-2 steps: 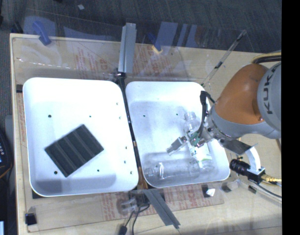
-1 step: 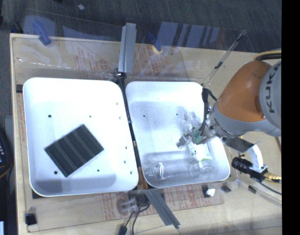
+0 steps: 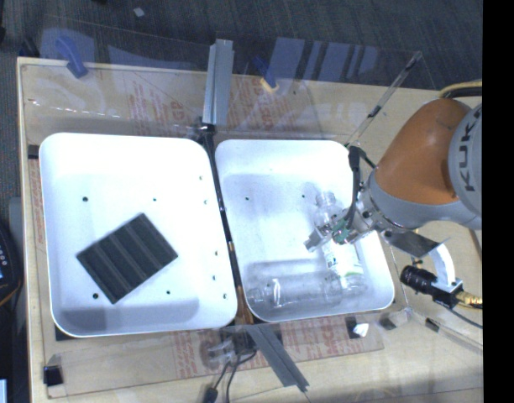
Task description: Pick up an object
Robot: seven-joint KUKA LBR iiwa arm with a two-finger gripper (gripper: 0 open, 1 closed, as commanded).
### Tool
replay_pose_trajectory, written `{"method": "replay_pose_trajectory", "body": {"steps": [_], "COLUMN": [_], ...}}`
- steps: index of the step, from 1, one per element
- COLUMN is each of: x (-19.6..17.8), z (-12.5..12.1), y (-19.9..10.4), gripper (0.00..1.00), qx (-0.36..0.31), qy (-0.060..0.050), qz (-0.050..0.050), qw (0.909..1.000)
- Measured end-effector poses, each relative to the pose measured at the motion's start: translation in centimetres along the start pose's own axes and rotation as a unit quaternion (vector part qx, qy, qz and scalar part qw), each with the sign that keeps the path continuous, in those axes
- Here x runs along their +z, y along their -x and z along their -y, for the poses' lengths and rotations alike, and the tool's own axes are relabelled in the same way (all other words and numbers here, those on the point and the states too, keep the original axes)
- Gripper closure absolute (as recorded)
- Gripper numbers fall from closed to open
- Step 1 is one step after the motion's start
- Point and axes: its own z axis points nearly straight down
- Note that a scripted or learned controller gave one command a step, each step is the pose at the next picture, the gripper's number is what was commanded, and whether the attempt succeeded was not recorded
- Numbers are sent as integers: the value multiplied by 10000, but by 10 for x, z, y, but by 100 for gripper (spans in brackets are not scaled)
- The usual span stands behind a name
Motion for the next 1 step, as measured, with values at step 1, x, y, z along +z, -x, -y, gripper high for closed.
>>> {"method": "replay_pose_trajectory", "body": {"steps": [1], "x": [31], "z": [-3], "y": [10], "gripper": [100], "qx": [328], "qy": [-26], "qz": [-30], "qw": [9995]}}
